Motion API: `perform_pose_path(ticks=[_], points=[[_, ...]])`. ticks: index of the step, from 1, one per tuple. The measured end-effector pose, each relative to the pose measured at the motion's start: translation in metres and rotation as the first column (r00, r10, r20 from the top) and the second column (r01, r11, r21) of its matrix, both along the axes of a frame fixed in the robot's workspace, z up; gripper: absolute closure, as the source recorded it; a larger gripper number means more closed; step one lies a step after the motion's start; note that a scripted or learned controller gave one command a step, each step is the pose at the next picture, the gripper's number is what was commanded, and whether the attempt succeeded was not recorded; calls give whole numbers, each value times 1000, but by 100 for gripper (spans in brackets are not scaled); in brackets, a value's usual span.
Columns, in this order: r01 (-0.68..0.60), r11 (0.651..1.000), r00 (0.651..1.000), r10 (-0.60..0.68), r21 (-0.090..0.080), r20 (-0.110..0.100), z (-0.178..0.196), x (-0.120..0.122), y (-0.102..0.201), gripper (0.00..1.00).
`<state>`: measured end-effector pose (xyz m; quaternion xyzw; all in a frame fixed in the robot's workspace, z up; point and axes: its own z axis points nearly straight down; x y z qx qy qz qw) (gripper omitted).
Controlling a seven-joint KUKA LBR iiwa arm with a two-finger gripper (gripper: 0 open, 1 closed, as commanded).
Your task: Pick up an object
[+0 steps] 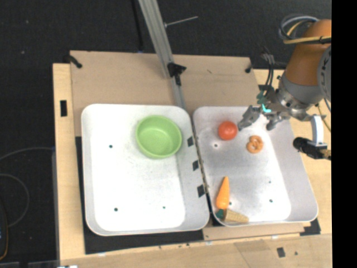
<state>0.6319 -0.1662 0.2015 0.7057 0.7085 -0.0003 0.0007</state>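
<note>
Near the back edge of the right bin [301, 205], the pincer [259, 119] is seen spread apart and clamped on nothing, so it is best centred over the pretzel-like orange piece [255, 144] just below before being lowered and closed.

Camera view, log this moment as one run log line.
gripper: open, above right bin, holding nothing | nearest: tomato, pretzel | carrot: near front edge | green bowl: left bin
</note>
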Motion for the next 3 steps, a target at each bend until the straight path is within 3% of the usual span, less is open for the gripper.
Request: perform_pose_path(ticks=[2,3], points=[[5,1000,1000,-5,-1,-4,-88,-10,-9,0],[6,1000,1000,-6,-2,4,-97,-8,-11,0]])
